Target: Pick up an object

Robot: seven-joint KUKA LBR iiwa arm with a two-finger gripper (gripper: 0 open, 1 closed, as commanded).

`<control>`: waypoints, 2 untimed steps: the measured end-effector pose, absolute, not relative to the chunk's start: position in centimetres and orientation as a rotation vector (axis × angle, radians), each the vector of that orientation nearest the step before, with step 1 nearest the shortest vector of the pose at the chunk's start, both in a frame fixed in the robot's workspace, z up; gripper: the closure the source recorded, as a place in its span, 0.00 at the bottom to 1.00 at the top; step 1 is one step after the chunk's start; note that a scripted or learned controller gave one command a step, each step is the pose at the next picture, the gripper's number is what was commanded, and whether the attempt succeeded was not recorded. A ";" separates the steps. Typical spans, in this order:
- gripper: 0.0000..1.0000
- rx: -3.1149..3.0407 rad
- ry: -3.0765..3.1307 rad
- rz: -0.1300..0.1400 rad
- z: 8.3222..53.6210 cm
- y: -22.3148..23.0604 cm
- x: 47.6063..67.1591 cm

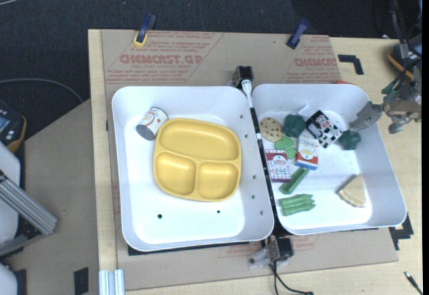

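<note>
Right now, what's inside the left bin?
The left bin holds a yellow divided plate and a small can on its side by the plate's upper-left edge. Anything under the plate is covered.

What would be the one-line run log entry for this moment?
claw: at right bin far right rim, holding nothing | toys: clustered in right bin | yellow tray: left bin | pick: not done

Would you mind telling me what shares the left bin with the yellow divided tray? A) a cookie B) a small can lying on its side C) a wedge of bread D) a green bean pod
B: the small can lies on its side by the upper left corner of the yellow divided tray in the left bin; the toy foods are all in the right bin.
</note>
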State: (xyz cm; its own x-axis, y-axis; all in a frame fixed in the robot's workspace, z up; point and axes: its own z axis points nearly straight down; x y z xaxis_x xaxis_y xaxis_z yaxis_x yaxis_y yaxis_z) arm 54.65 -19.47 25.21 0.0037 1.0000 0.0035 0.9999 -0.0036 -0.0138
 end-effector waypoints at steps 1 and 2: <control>0.00 -2.221 -2.221 0.001 25.9 -19.4 54.9; 0.00 -2.218 -2.216 0.005 19.9 -20.1 54.9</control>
State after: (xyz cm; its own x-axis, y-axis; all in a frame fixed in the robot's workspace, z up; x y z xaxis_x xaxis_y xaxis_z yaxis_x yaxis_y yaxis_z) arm 54.91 -20.13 19.88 0.0009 1.0000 0.0024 1.0000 -0.0009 -0.0068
